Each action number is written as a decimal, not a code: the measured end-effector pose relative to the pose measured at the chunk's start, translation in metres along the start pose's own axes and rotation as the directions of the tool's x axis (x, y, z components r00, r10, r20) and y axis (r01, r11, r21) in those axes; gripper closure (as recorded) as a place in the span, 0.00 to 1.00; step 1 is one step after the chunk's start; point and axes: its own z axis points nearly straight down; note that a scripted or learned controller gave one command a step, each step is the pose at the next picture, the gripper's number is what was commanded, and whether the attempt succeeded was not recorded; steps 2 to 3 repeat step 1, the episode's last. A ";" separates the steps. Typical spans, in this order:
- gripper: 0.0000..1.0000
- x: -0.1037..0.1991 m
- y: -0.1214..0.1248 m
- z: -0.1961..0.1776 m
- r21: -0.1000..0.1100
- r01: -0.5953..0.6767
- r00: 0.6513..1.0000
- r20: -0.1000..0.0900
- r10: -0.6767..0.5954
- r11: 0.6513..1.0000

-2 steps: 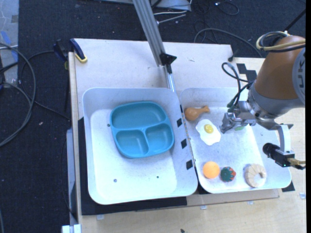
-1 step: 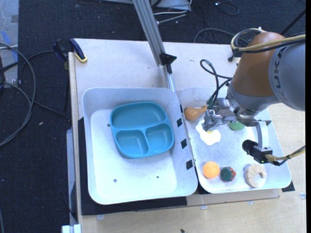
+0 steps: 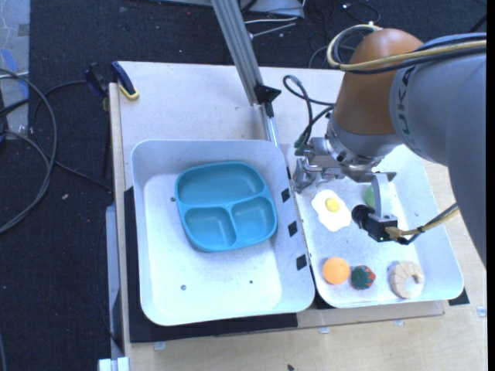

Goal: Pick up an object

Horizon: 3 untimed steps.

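The right bin [image 3: 433, 207] holds a toy fried egg [image 3: 331, 210], an orange ball [image 3: 336, 270], a small green and red item [image 3: 362, 277] and a beige shrimp-like piece [image 3: 405, 278]. A green object [image 3: 370, 195] peeks out from behind the arm's black fitting. My gripper [image 3: 308, 168] hangs low over the bin's far left corner, just above and left of the egg. Nothing shows in its grasp.
The left bin [image 3: 155, 269] carries a blue divided plate [image 3: 226, 205]. A slanted metal pole [image 3: 241, 45] rises behind the bins. Cables loop off the wrist, and a black fitting [image 3: 376, 222] hangs beside the egg.
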 end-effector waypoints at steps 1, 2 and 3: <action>1.00 0.048 0.023 -0.012 0.000 0.000 1.000 0.000 0.000 1.000; 1.00 0.048 0.023 -0.012 0.000 0.000 1.000 0.000 0.000 1.000; 1.00 0.048 0.023 -0.012 0.000 0.000 1.000 0.000 0.000 1.000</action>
